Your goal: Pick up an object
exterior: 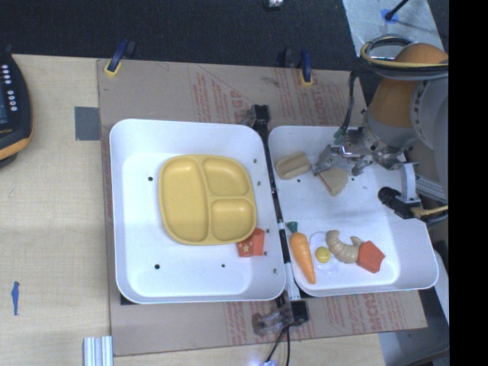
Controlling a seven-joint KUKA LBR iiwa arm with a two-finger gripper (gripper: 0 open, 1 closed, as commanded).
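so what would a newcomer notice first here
Probably the yellow divided plate in the middle of the left bin. Next, the grey and orange arm reaching in from the right, its claw low over a tan block in the right bin. A carrot lies near that bin's front.

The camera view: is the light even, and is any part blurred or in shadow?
Camera view: light is mostly even; the white bins look bright without hard glare; the yellow tray is sharp; the gripper and the tan block beside it look slightly soft; the floor at the top is dark.
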